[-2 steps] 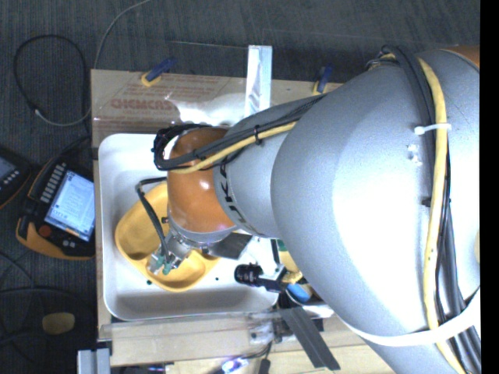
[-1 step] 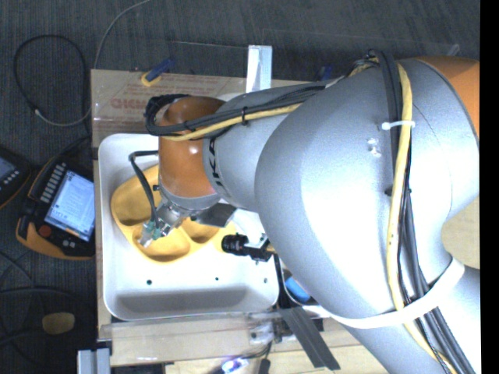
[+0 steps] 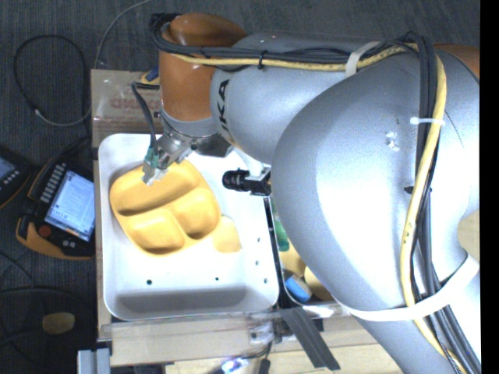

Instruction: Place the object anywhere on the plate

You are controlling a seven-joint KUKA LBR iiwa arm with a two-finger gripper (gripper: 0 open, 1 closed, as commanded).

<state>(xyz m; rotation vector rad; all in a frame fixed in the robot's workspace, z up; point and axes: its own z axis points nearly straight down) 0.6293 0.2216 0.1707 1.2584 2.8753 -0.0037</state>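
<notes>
Camera view, looking down at a slant: my grey arm [image 3: 366,170] comes in from the right and covers most of the right-hand side, with the orange band [image 3: 191,61] sitting above my wrist at the far end of the left bin. My gripper [image 3: 153,167] hangs low over the far-left part of the yellow plate [image 3: 164,209], its greenish tips right at the plate's far rim, so close that I cannot say whether they touch it. Whether my gripper is released or clenched, I cannot tell from here, and I see nothing that I could call held.

The plate is a sectioned one with three hollows, and it lies in the left white bin [image 3: 187,294], toward that bin's far-left side. Just right of the plate, on the bin floor and touching or nearly touching the plate's near-right edge, lies a small pale yellow object [image 3: 227,238]; it is off the plate, not on it.

The right bin is mostly hidden under my arm. At its near-left corner a blue thing [image 3: 297,288] and a green thing [image 3: 281,236] peek out beside the wall between the bins.

Left of the bench, on the dark floor, rests an orange-and-black handheld pendant [image 3: 58,205] with a lit screen, with cables looping beyond it.
</notes>
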